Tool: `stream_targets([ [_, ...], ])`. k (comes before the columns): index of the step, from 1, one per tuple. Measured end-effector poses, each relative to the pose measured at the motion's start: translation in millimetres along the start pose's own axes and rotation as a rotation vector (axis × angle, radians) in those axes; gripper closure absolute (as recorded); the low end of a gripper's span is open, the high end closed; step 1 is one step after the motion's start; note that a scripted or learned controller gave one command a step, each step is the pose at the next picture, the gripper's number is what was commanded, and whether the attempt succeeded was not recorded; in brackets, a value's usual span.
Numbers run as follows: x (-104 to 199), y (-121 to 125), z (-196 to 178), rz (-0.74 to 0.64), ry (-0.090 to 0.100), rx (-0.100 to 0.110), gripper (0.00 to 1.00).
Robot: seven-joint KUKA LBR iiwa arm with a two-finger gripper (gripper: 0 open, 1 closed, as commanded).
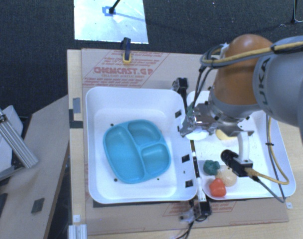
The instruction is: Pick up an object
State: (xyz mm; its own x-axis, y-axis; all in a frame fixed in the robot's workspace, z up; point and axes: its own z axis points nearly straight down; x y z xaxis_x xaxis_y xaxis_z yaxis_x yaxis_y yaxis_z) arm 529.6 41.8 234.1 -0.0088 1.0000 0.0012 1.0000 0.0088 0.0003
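Camera view: several small objects are seen in the right bin [271, 190], clustered at its near left corner. A dark green object [211, 167] lies just beside the dividing wall between the bins, a pale beige rounded object [227, 176] is touching it on the right, and a red object [217, 187] sits in front of both, close to the bin's near rim. A yellow object [223, 134] is partly seen farther back in the same bin, half hidden under the arm's wrist.

The gripper [194, 128] is positioned low over the far left part of the right bin, just beside the dividing wall and well behind the green, beige and red objects. Whether it is released or clenched cannot be told, since the wrist housing blocks it, and no object is seen held by it. The grey arm [286, 78] with its orange band [241, 68] is extended in from the right, and a yellow cable [271, 179] is trailed across the right bin.

In the left bin [99, 108] a blue divided plate [137, 150] with three compartments is laid flat near the middle. Both bins are set on a cardboard sheet [124, 66] with red print, which is spread over the worktop [74, 73].
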Motion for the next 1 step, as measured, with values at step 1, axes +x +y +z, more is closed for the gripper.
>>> stream_targets([
  [1,49.8,-6.8,12.9,-0.001,0.001,0.001,1.00],
])
